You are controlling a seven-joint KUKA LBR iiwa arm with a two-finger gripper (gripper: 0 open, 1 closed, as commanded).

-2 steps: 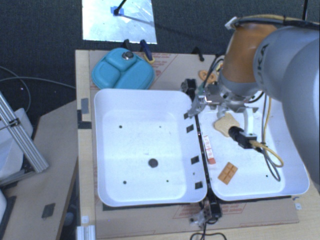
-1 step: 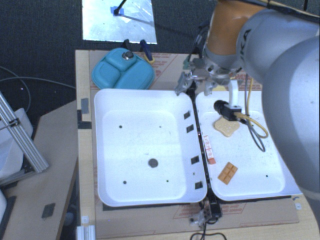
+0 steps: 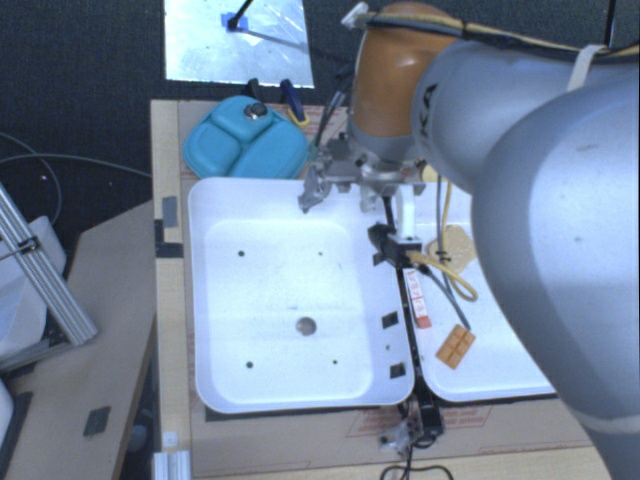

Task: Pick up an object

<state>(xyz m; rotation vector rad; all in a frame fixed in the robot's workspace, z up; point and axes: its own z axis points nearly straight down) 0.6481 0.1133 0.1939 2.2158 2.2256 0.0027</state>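
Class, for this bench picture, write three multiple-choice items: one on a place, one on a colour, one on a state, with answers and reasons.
1. Where does the small orange-brown block lie?
A. in the left bin
B. in the right bin
C. on the foil sheet

2. What colour is the lumpy plastic thing behind the left bin?
A. red
B. yellow
C. light blue

3. How does the small round grey thing sit?
A. alone on the left bin's floor
B. between the tool's fingers
C. on top of the block

Answers: 1 B, it rests on the right bin floor near the divide. 2 C, it shows light blue beyond the bin's far rim. 3 A, it lies flat, far from the tool.
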